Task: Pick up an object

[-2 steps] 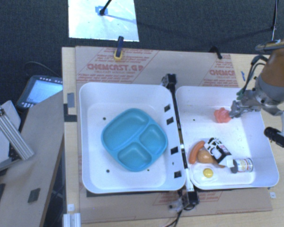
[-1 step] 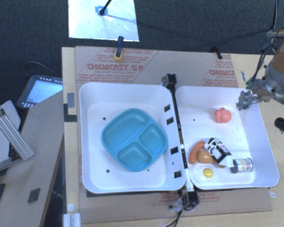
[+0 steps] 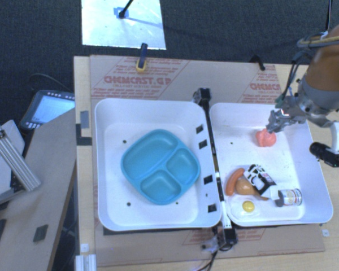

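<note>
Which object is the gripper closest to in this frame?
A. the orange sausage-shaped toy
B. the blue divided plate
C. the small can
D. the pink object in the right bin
D: the gripper hangs just above and left of the pink object in the right bin, while the plate lies in the left bin and the can and orange toy lie nearer the front.

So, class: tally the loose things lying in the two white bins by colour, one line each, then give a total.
Blue divided plastic plate: 1
Pink lumpy toy: 1
Orange sausage-shaped toy: 1
Yellow round toy: 1
Black-and-white packet: 1
Small labelled jar: 1
Total: 6
</note>
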`<state>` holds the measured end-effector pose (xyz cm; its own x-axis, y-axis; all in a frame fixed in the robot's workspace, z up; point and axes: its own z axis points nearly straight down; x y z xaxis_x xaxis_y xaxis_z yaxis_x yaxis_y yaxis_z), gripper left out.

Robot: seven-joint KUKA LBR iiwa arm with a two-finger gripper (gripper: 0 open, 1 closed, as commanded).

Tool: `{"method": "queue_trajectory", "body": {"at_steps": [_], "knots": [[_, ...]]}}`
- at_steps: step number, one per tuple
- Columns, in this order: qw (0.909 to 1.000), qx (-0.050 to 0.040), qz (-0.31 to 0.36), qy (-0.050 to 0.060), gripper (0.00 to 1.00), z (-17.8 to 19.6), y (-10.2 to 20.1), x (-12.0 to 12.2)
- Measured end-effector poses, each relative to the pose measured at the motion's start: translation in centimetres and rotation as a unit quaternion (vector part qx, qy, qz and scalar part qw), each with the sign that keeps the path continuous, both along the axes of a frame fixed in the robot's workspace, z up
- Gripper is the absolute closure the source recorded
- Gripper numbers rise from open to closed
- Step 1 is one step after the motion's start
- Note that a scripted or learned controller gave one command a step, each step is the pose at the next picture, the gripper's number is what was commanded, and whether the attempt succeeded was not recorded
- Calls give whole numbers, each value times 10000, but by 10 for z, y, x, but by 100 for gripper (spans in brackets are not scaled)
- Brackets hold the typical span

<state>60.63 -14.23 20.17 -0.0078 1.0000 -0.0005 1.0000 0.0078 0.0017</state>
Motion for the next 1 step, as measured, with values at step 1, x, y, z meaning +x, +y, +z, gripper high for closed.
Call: {"method": "queue_trajectory", "body": {"at_steps": [1], "knots": [[10000,13,11,-7,100,13,54,3]]}}
